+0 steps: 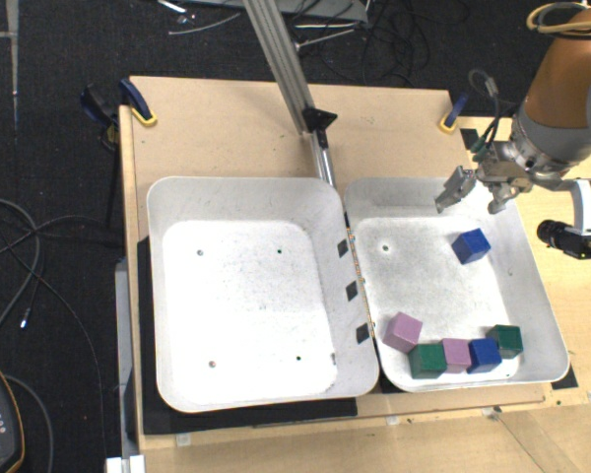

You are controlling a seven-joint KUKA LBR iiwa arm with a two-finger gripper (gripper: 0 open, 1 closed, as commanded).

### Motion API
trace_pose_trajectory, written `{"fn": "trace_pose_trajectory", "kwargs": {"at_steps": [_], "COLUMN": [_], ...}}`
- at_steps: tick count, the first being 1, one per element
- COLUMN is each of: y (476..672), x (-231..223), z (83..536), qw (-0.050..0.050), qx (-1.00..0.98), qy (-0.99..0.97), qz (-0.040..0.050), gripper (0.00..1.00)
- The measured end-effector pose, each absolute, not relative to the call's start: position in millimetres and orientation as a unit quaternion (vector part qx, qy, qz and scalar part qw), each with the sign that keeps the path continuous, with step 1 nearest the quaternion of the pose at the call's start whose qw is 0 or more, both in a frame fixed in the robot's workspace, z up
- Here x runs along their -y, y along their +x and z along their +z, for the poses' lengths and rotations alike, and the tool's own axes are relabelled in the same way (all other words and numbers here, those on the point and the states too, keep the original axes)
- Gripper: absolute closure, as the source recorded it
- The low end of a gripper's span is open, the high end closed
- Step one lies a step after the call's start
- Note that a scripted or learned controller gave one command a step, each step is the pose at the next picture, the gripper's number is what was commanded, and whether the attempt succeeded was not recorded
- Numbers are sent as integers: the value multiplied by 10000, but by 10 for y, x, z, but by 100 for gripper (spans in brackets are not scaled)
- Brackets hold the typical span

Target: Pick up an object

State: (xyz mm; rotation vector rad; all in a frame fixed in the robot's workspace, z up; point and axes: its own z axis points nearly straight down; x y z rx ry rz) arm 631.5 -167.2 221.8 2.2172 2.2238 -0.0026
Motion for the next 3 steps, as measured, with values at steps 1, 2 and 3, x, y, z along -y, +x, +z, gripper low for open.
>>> {"fn": "trace_pose_trajectory", "kwargs": {"at_steps": [1,2,3], "y": [6322,6655,6667], "x": [1670,2040,2028], "z": [2323,905,954], "qw": [19,-6,8], "qx": [-7090,-7074,-7080], "qy": [7052,7068,7063], "qz": [-5,-16,-4], "gripper": [100,100,0]}}
